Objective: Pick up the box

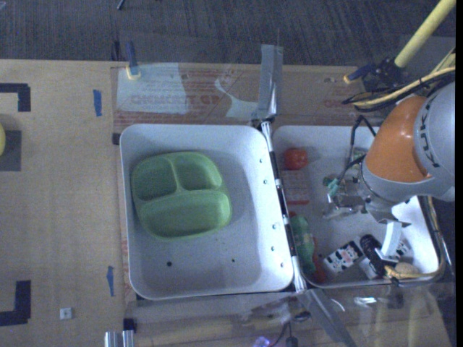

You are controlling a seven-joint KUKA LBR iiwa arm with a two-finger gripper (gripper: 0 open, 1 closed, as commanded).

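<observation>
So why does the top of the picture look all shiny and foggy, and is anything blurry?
In the camera view, a clear plastic sheet behind the left bin catches the light, leaving a pale glare. The light is dim and bluish. The green tray looks fairly sharp. The small things under the arm in the right bin sit in shadow and look smudgy.

bins (137,215) white | divided plate (181,194) pale green, plain | ball (294,157) red | box (342,255) white, black markings | arm (427,150) grey, orange band | bench (58,215) tan, blue tape bits, black corner marks
</observation>
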